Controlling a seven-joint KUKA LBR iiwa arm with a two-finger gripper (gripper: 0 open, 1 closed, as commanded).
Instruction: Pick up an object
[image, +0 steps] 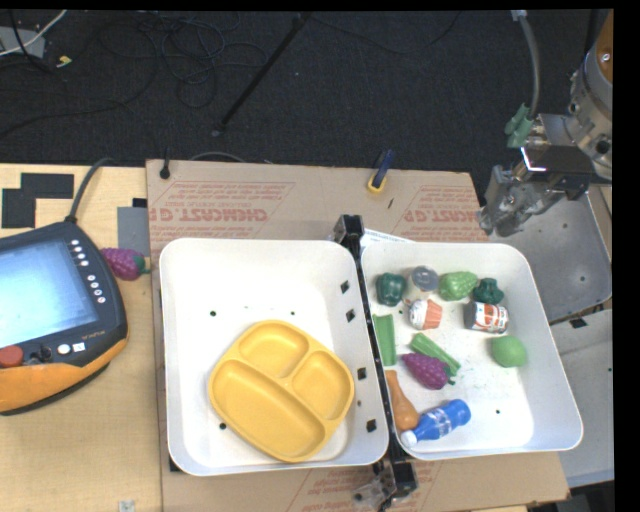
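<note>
The right bin (545, 400) holds several toy foods: a green pepper (390, 289), a leafy green piece (458, 285), two small red-and-white cans (427, 314) (487, 317), a lime (509, 351), purple grapes (425, 370), a carrot (402, 400) and a blue bottle (438, 421). My gripper (503, 212) hangs above the bench just past the far right corner of that bin, clear of all the objects. Nothing is seen in it.
A yellow divided plate (282, 388) lies in the left bin (200, 300). A teach pendant (50, 310) sits at the far left with a purple toy (123, 263) beside it. A blue-and-yellow clamp (379, 172) stands on the cardboard behind the bins.
</note>
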